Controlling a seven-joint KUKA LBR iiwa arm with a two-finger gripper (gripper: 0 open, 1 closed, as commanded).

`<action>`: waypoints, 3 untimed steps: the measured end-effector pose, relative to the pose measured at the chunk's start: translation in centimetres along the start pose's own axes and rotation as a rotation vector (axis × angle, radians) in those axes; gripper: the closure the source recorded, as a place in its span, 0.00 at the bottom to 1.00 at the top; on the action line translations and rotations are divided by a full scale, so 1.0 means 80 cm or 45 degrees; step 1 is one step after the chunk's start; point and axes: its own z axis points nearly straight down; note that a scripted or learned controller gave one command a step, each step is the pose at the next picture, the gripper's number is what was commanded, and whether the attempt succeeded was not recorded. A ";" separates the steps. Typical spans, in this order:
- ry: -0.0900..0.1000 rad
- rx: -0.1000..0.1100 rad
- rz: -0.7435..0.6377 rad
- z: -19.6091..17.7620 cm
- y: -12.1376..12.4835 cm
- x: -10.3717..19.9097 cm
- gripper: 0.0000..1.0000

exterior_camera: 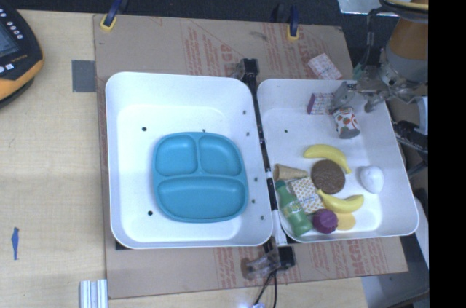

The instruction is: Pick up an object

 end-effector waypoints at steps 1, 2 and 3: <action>0.003 0.004 0.004 0.052 -0.005 0.003 0.00; 0.001 0.002 0.001 0.035 -0.003 0.002 1.00; 0.005 0.003 0.003 0.050 -0.019 0.072 1.00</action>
